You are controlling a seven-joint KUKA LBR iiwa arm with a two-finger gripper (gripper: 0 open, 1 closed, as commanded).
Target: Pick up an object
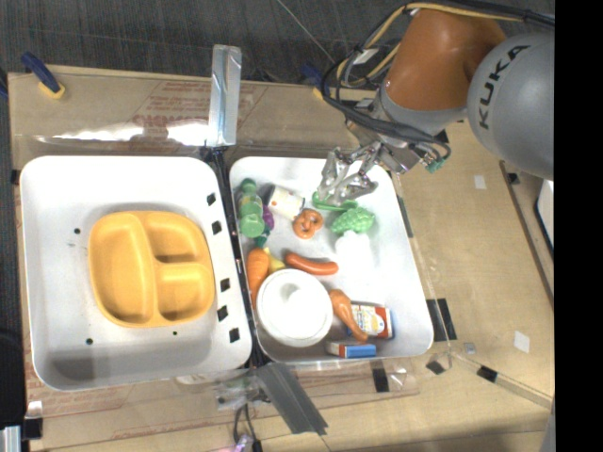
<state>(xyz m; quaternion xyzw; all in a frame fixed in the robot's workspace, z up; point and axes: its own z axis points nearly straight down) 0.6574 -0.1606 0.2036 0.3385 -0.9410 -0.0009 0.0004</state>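
Note:
My gripper (347, 183) hangs over the far right corner of the right bin (411, 269), its metal fingers (333, 172) apart and nothing clearly between them. Just under its tips lies a flat green piece (326, 201), with a green broccoli (354, 220) beside it. An orange pumpkin-faced toy (307, 222) sits a little to the left. Further toys fill this bin: a red sausage (311, 265), a carrot (257, 269), a green bottle (251, 211), a white bowl (294, 307), a ketchup bottle (366, 321) and a small blue and white box (351, 349).
The left bin (47, 205) holds a yellow divided tray (151, 266). A metal strip (224, 97) stands upright behind the wall between the bins. Cables (350, 69) loop off the wrist above the right bin's far rim. Bare bench (471, 252) lies to the right.

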